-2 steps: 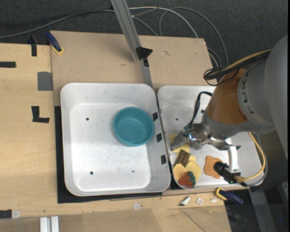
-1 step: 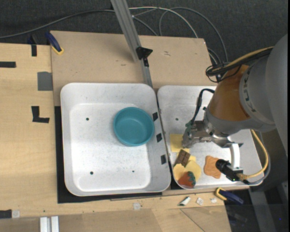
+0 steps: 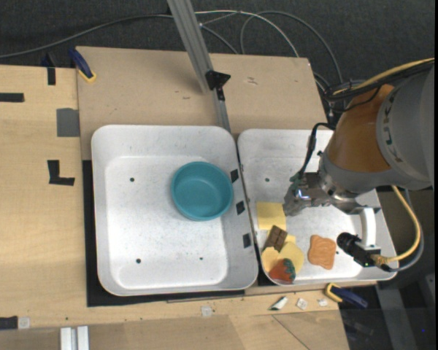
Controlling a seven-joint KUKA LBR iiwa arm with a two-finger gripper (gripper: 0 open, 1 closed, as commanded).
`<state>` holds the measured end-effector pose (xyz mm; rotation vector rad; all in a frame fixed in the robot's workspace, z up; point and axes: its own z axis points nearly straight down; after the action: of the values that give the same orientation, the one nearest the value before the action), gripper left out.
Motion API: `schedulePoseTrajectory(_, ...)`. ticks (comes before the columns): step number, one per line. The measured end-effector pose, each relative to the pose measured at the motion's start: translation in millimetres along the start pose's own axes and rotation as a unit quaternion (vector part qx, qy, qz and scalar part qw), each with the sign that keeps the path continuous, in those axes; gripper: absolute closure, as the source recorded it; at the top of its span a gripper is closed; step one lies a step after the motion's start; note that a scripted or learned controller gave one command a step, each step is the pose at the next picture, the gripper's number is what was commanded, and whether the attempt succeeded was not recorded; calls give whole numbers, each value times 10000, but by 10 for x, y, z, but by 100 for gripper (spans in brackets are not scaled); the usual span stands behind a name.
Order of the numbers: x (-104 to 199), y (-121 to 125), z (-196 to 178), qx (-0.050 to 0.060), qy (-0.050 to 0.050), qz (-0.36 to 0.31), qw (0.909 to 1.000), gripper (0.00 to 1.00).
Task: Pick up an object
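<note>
A teal bowl [image 3: 201, 189] sits in the left bin [image 3: 124, 195], toward its right side. In the right bin [image 3: 277, 152] lie a pale yellow block [image 3: 270, 214], a small brown piece [image 3: 277, 238], a yellow piece [image 3: 292, 254], a red and green item [image 3: 282, 270] and an orange piece [image 3: 322, 251]. My gripper [image 3: 298, 197] hangs low over the right bin, just right of the pale yellow block. The wrist hides most of it from above.
The grey arm with its orange band [image 3: 361, 133] covers the right side of the right bin. A metal pole [image 3: 193, 39] slants in from the top toward the gap between the bins. Cables run across the back of the bench.
</note>
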<state>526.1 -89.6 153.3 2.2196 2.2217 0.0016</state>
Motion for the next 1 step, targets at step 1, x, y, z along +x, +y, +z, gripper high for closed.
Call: schedulePoseTrajectory(1,1,9,-525,-9,-3,-3,10000,100)
